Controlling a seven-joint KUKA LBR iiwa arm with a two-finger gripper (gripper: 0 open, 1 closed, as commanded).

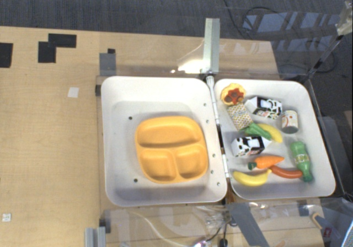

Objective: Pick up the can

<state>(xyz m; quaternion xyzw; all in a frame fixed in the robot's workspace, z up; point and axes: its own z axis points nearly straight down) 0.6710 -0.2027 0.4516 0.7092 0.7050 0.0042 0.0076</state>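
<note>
Pose and state indiscernible.

The can lies tipped on its side in the right-hand bin, toward that bin's right wall — a small silvery-grey cylinder with a reddish mark on its label, one round end turned up toward the camera. It sits just right of a black-and-white cow-patterned carton, close enough that the two look to be touching, and a green bottle lies nearer the camera, a little apart from it.
</note>
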